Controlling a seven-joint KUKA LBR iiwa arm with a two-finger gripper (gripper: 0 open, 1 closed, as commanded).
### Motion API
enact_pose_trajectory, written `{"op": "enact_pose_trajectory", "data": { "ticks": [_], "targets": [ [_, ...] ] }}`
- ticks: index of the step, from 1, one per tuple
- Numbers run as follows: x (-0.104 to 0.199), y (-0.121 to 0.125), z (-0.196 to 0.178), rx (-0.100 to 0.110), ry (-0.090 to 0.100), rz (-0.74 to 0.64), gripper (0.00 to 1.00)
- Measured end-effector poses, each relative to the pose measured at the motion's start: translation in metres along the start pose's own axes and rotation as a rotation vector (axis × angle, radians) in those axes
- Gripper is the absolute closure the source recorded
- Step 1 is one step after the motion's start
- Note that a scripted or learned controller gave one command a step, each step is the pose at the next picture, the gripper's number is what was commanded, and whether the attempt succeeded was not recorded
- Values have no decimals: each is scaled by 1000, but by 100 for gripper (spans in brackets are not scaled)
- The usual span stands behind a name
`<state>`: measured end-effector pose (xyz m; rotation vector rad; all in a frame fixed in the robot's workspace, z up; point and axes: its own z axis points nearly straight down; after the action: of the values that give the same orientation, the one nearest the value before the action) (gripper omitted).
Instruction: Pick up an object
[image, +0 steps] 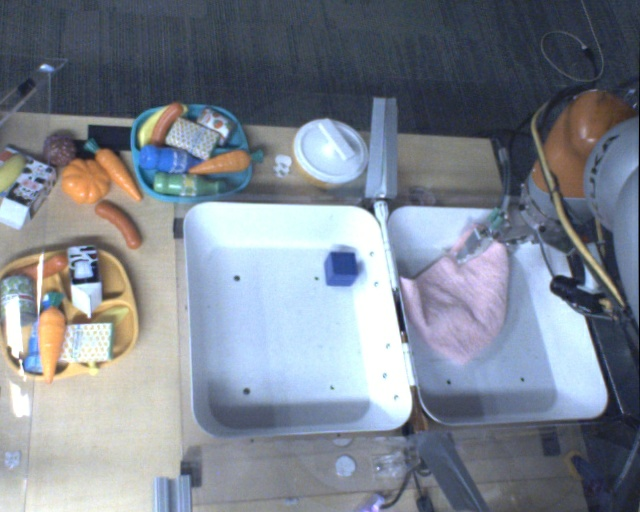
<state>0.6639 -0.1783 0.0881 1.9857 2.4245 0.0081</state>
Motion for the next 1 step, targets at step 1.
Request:
{"op": "enact_pose_trajectory", "data": {
  "ticks": [1],
  "targets": [
    [1, 3, -12, -6, -2, -6, 100]
  ]
}}
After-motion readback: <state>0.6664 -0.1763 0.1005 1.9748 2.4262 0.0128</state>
